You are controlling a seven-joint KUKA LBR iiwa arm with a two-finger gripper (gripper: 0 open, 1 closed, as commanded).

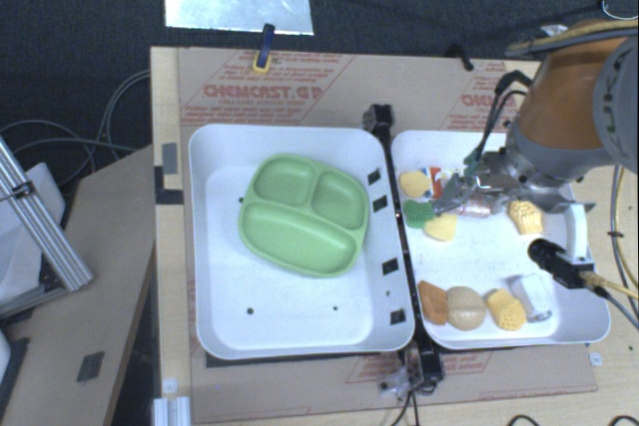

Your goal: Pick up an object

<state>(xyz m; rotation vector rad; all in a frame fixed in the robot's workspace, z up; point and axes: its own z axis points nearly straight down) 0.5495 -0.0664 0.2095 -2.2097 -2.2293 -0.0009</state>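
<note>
Right bin [584, 322]: gripper [451, 196], finger spread not discernible, low among a green toy [417, 211], yellow pieces [440, 228] and [413, 184], red item [435, 179]; corn [506, 310], roll [463, 306] near front; left bin [215, 314] holds green divided plate [303, 213].

Right bin [589, 319]: toys crowd 6 and 10 o'clock, centre strip open. Left bin [215, 314]: green tray [304, 214] fills the middle, 6 o'clock floor bare.
</note>
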